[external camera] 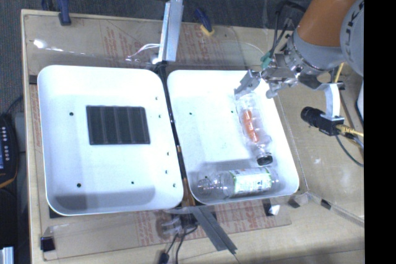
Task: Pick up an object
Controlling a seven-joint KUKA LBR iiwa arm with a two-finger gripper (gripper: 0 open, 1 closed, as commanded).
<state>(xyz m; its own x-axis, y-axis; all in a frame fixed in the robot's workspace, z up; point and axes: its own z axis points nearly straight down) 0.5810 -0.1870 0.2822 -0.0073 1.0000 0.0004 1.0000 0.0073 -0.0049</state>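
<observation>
Clear plastic bottle with an orange label (252, 127) lies on its side in the right-hand shallow white bin (204, 133), its base end just under the two-finger gripper (260, 83), whose fingers look spread apart with nothing seen between them. Judged from this, nothing is lifted yet; grasp and lift remain. A second clear bottle with a white label (241, 182) lies along that bin's near wall.
</observation>
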